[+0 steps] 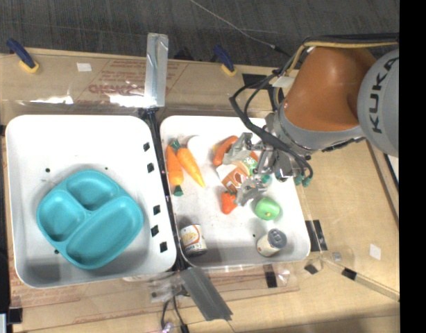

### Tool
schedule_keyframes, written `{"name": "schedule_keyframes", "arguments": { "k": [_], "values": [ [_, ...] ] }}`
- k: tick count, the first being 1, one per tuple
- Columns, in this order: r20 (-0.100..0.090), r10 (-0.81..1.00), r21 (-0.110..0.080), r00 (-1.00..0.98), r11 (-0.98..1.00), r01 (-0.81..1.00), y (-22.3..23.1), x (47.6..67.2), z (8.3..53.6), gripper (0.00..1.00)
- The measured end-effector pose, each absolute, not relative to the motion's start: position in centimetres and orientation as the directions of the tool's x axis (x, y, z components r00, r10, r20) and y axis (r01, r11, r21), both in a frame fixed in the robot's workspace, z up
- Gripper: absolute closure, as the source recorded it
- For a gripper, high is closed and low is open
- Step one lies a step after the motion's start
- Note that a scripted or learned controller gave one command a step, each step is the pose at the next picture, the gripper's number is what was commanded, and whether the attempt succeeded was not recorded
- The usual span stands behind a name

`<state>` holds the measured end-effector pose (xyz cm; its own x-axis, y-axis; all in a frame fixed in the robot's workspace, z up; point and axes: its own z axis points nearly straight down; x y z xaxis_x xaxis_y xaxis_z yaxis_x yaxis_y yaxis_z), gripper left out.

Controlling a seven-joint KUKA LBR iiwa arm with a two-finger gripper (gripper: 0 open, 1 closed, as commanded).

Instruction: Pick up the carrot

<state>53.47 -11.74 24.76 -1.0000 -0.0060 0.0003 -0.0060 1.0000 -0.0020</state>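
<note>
arm over right bin [199, 125], fingers' state impossible to tell.
gripper [258, 175] low among clutter just right of carrot [189, 164]; carrot lying loose near bin's left wall, beside second orange carrot [174, 170], green apple [267, 208] further right.

Grey arm [338, 96] reaches in from the right — tool [258, 175] angled down-left, wrist low.

"KUKA" on the arm [379, 96]
</note>
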Motion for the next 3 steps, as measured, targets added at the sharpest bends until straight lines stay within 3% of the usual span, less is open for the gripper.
{"name": "schedule_keyframes", "arguments": {
  "k": [1, 2, 3],
  "values": [
    [0.004, 0.118, 0.001, -0.993, 0.993, 0.118, -9.4, 56.8, 19.4, 0.0],
    [-0.003, -0.027, 0.0, -1.0, 1.0, -0.027, -5.0, 59.5, 19.3, 0.0],
    [0.004, -0.017, 0.0, -1.0, 1.0, -0.017, -9.5, 55.0, 14.5, 0.0]
  ]
}}
